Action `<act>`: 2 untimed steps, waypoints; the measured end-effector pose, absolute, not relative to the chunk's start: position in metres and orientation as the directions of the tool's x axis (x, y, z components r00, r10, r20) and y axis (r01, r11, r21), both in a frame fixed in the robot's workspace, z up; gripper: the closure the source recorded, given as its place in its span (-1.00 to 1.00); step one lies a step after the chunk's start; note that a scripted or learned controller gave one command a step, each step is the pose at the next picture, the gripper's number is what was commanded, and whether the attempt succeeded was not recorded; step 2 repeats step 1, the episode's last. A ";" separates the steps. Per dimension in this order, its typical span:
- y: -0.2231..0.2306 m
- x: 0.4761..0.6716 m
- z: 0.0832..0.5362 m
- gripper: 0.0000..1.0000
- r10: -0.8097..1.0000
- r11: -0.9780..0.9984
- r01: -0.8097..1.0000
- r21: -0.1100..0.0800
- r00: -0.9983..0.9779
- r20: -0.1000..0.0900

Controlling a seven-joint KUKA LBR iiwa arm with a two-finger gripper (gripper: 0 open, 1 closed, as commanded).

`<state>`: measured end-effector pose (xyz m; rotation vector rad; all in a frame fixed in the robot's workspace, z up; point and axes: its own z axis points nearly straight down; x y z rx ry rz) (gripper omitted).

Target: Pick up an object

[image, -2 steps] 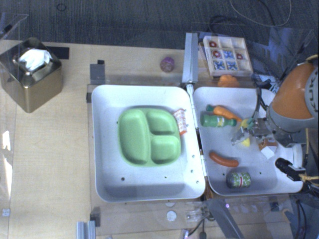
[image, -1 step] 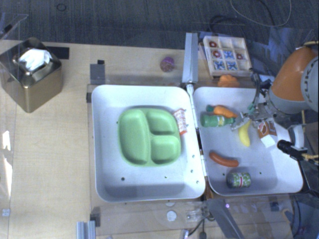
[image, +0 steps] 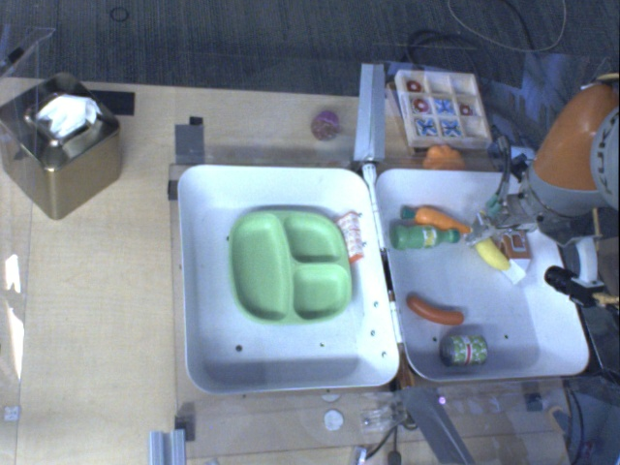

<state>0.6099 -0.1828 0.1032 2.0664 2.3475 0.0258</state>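
Note:
The right bin [image: 542, 352] holds a green bottle [image: 423, 236], a carrot [image: 441, 219], a yellow banana-like piece [image: 492, 255], a small brown block [image: 517, 247], a red sausage [image: 435, 309] and a green can [image: 465, 350]. My gripper [image: 496, 223] hangs at the bin's upper right, just above the yellow piece and right of the carrot's tip. Nothing shows between its fingers. The left bin [image: 208, 356] holds a green divided plate [image: 291, 263] and a red-and-white packet [image: 352, 234].
A brass-coloured box [image: 60, 155] with white stuffing stands at the far left of the bench. A tic-tac-toe board [image: 442, 109] lies behind the right bin, with an orange thing [image: 444, 157] at its foot. A purple ball [image: 326, 124] rests behind the left bin.

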 end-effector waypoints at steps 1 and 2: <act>-0.125 0.636 0.180 1.00 0.975 0.222 0.975 0.009 -0.222 -0.003; -0.125 0.636 0.180 1.00 0.975 0.222 0.975 0.009 -0.222 -0.003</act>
